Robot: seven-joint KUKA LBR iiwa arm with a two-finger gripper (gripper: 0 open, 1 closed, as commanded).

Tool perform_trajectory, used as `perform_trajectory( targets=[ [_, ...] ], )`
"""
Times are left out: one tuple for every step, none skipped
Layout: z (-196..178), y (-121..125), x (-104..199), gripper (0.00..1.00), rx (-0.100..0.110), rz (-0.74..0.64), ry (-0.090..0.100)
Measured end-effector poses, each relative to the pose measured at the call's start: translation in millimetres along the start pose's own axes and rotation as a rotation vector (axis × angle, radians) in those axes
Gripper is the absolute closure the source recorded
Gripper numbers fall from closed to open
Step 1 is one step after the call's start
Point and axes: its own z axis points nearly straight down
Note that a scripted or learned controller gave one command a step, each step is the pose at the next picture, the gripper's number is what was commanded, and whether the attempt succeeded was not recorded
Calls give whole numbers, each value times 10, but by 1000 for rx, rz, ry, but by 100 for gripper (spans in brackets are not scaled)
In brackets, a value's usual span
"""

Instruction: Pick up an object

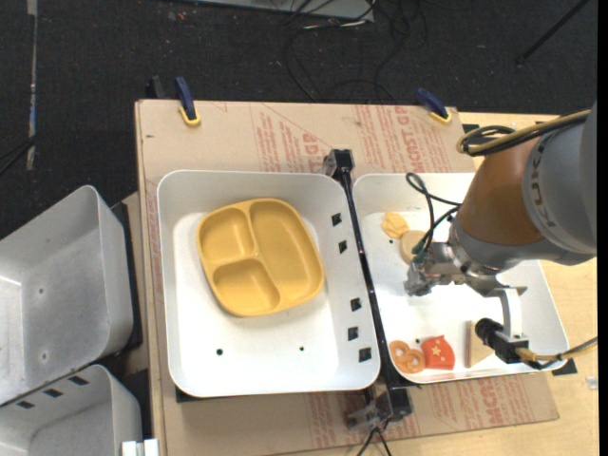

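While you look down on the bench, your arm [532, 193] comes in from the right of the frame, grey with an orange band above the wrist, and hangs over the right bin [556, 316]. Its gripper [421, 278] sits low over the middle left of that bin, close to the divider between the two bins. You cannot tell from this angle whether it is open or shut, and nothing shows held in it.

Just up and left of the gripper you have a small yellow piece [394, 224] lying on the bin floor, and a pale round object [411, 244] right beside the gripper, partly hidden by it. Whether the gripper touches that round object cannot be made out.

Along the lower edge of the right bin you will find an orange pretzel-shaped item [408, 355], touching or nearly touching a red block with a star on it [437, 351], and a thin tan stick [468, 344] just to the right of them.

Over in the left bin [180, 255], a yellow divided plate [258, 256] with three compartments lies in the upper middle, well apart from the gripper.
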Motion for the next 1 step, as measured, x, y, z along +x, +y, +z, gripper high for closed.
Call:
perform_trajectory(
  targets=[
    [-457,85,-22,100,-4,-6,-2]
  ],
)
